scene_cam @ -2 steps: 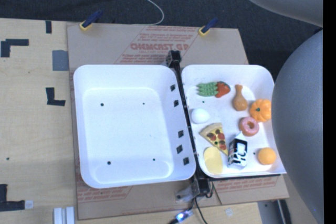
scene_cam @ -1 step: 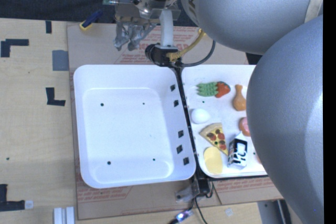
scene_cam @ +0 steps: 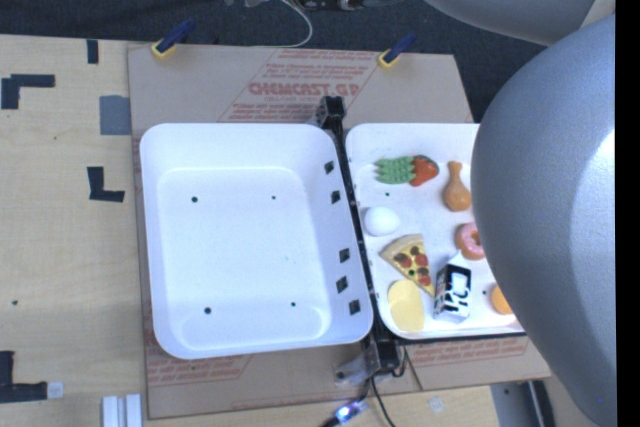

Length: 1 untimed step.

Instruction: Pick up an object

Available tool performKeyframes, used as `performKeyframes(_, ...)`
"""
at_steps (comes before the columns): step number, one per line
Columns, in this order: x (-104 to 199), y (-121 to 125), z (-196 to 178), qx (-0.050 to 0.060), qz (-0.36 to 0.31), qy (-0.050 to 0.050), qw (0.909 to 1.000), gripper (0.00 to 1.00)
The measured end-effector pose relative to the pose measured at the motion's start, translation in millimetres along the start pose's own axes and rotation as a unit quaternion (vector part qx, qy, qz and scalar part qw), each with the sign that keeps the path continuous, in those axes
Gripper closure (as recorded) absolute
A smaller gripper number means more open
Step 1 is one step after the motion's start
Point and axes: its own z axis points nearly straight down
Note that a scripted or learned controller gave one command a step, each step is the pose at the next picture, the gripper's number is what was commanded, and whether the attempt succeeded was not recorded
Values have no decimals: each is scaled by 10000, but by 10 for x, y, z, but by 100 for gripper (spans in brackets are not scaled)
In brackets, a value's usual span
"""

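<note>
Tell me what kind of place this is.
Most likely a robotics lab bench set up for pick-and-place trials. Two shallow white bins sit side by side on a cardboard sheet clamped to the bench, toy food such as a pizza slice fills one, and a grey robot arm looms over them.

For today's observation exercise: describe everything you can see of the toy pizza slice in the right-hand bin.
The triangular toy pizza slice lies flat on the floor of the right white bin. It looks like plastic, with a tan crust edge and yellow topping dotted with red rounds. Its tip points toward the black-and-white carton; a pale yellow disc sits just below it.
</note>
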Motion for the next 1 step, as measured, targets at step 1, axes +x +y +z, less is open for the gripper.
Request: performKeyframes(1,-34,-14,-533,19,3,-3,10000,100)
